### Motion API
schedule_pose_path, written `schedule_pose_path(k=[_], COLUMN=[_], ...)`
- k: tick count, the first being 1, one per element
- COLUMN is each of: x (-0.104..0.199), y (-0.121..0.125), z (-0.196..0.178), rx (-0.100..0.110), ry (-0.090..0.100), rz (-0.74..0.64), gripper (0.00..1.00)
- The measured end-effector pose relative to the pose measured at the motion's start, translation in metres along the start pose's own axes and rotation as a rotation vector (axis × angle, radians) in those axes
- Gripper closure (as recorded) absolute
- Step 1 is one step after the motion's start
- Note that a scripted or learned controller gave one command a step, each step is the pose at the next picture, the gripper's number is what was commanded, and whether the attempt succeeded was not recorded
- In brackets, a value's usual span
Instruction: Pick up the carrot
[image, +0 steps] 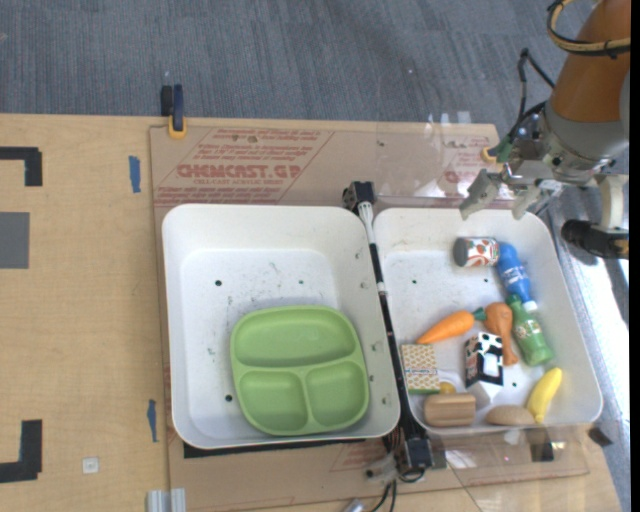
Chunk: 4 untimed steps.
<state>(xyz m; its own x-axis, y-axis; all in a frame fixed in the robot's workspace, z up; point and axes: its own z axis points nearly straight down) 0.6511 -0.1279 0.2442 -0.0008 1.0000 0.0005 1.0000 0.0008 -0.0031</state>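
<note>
Nearest, the tan wooden block (449, 409) occupies the right white bin's (572, 300) front edge. The orange plastic carrot (447, 326) lies mid-bin, unobstructed. The tool (497, 192) hovers released above the bin's far rim.

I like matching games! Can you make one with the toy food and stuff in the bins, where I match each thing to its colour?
Things:
1. carrot
2. divided plate
3. banana
4. bottle

Colours:
A. blue
B. orange
C. yellow
D. green

Pairs: 1-B, 2-D, 3-C, 4-A
</note>
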Motion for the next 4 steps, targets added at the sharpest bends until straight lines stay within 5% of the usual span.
schedule_pose_path(k=[1,2,3,4], x=[-0.016,-0.003,-0.009,-0.013], y=[-0.080,-0.102,-0.113,-0.111], z=[0.083,0.133,0.155,0.143], rx=[0.004,-0.036,-0.017,-0.025], ry=[0.001,-0.010,-0.001,-0.010], rz=[-0.386,-0.351,-0.105,-0.101], gripper=[0.00,0.00,0.00,1.00])
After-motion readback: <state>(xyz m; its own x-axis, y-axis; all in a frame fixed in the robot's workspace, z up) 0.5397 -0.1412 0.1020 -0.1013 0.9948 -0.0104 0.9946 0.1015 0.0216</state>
